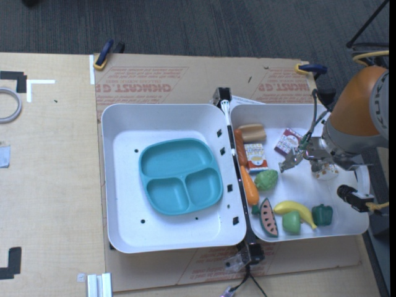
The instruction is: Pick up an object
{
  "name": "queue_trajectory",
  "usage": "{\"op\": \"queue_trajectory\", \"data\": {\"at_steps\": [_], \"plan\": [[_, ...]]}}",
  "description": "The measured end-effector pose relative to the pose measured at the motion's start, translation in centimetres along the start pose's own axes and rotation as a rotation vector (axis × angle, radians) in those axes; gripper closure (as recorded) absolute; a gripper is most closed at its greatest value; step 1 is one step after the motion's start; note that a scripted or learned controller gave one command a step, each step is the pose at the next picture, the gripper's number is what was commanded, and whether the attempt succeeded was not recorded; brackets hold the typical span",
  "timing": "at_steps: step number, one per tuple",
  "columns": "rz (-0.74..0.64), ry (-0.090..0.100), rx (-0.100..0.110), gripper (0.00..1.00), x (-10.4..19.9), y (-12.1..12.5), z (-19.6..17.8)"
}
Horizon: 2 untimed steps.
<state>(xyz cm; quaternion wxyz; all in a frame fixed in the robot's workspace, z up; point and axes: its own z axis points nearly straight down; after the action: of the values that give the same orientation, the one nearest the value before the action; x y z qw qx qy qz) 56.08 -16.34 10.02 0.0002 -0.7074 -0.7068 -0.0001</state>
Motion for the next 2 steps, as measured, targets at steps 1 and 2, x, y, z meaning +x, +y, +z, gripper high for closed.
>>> {"op": "queue_trajectory", "data": {"at_steps": [1, 2], "plan": [[-0.003, -0.002, -0.001, 0.0, 0.68, 8.58, 0.75], [-0.007, -0.003, -0.002, 1.0, 0.67, 8.61, -0.25]]}}
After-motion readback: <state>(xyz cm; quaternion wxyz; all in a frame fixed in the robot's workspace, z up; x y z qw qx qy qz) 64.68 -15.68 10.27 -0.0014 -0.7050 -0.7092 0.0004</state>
